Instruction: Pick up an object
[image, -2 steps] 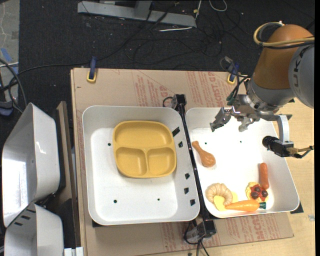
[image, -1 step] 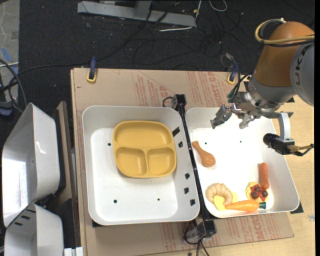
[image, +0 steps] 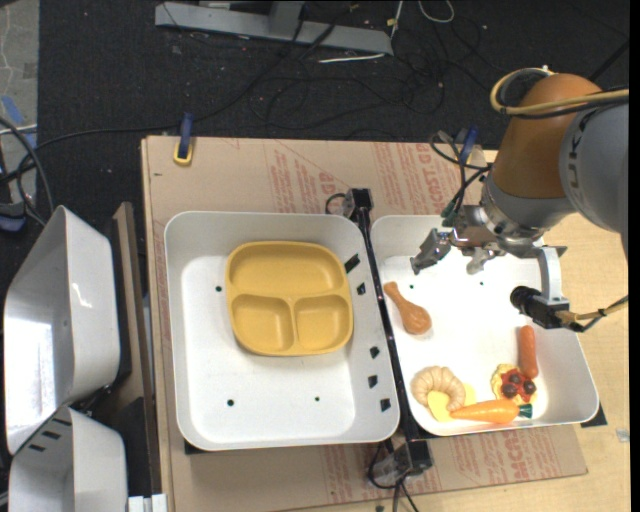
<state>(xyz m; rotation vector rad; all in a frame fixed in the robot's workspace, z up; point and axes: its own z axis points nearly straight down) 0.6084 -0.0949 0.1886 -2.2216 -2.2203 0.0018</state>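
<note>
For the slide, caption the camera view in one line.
Arm's gripper hovers, fingers open, over the right bin of toy foods; yellow tray fills the left bin.

Below the gripper (image: 455, 250) lie a tan drumstick (image: 408, 308), a sausage (image: 527, 350), a croissant (image: 438, 382), a carrot (image: 484, 410) and a pizza slice (image: 516, 385).

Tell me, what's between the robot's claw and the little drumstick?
Nothing. In the camera view, just bare white bin floor separates the gripper from the drumstick.
</note>
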